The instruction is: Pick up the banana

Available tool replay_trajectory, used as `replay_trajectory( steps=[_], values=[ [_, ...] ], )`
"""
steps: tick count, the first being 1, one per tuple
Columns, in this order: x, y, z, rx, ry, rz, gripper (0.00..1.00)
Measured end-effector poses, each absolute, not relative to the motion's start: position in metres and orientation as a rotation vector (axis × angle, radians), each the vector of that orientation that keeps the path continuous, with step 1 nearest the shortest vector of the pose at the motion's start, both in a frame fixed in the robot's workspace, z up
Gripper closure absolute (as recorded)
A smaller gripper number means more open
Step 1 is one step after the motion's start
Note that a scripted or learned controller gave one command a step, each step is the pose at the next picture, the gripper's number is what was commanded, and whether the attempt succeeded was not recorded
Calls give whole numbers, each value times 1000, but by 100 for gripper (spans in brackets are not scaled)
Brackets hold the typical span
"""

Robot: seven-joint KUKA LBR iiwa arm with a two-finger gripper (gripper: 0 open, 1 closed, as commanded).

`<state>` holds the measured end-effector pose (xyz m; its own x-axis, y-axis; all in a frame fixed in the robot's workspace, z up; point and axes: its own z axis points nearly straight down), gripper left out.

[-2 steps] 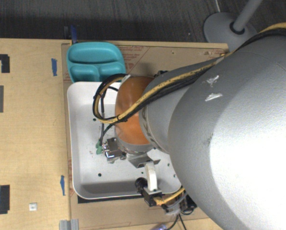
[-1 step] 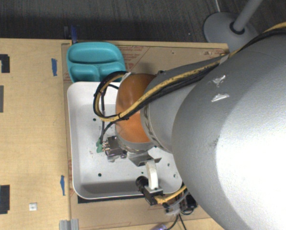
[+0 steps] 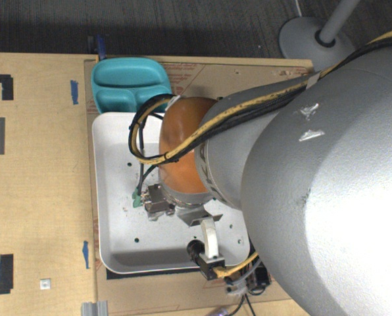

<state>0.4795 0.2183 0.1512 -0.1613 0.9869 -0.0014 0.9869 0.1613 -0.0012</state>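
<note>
My grey arm (image 3: 301, 176) reaches in from the right and covers most of the white bin (image 3: 112, 176). Its orange band (image 3: 183, 150) sits over the bin's middle. Below the band, the wrist and gripper mount (image 3: 158, 201) point straight down into the bin, with a small green connector on their left side. Black and yellow cables (image 3: 143, 143) loop around the wrist. The arm's body hides the bin floor under the wrist and the whole right half of the bin.
A teal moulded tray (image 3: 130, 84) lies against the bin's far edge. The bin's bare left strip has a few dark specks. Cardboard (image 3: 38, 176) with blue tape marks covers the bench to the left. A grey stand base (image 3: 308, 38) sits at the top right.
</note>
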Motion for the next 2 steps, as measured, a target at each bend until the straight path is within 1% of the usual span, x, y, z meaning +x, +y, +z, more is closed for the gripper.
replay_trajectory(
  steps=[2],
  values=[
    [480,219,171,2032,2395,-2,100]
  ],
)
